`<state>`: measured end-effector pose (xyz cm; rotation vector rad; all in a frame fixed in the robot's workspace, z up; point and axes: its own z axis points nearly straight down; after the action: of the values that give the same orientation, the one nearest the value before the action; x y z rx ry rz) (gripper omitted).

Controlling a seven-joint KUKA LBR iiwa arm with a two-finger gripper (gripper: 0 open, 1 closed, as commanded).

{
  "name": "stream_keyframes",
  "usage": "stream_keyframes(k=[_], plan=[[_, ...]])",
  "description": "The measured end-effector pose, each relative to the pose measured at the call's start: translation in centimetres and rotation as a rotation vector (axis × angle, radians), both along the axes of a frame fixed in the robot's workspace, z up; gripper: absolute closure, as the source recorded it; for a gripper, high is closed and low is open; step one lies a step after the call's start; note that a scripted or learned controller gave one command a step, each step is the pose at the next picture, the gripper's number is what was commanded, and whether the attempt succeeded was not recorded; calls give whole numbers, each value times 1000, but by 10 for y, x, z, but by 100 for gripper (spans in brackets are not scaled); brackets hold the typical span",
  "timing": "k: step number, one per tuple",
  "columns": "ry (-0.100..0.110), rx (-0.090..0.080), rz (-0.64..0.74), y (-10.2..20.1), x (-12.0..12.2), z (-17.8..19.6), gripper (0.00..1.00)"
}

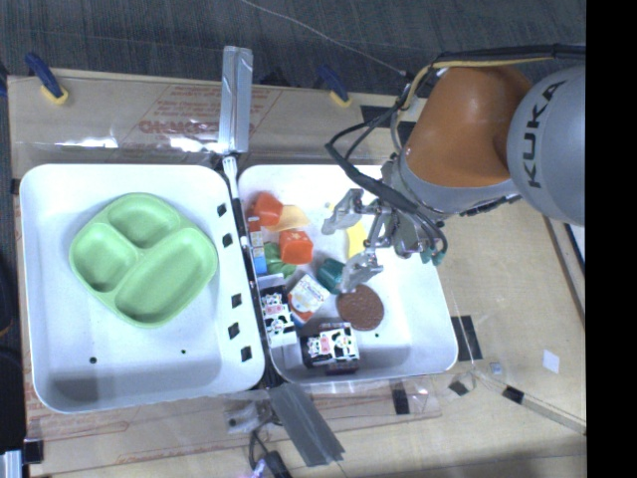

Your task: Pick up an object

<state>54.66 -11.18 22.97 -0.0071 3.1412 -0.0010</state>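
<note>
the gripper (360, 257) is hanging over the middle of the right bin (423, 342), its fingers spread and gripping nothing. the teal block (329, 272) is lying just beside it toward the bin's left wall, the brown disc (361, 310) just toward the near edge.

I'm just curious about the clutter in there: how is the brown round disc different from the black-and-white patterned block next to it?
The brown disc is round, flat and one plain colour; the black-and-white block is boxy with a cow-like patchy pattern. The disc lies right under the gripper, while the block sits nearer the front wall of the right bin. Both are small and rest in that same bin.
</note>
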Motion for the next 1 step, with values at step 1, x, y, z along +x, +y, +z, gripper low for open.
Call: stream_keyframes(k=[1], plan=[[7,4,152,-63,14,-116,0]])
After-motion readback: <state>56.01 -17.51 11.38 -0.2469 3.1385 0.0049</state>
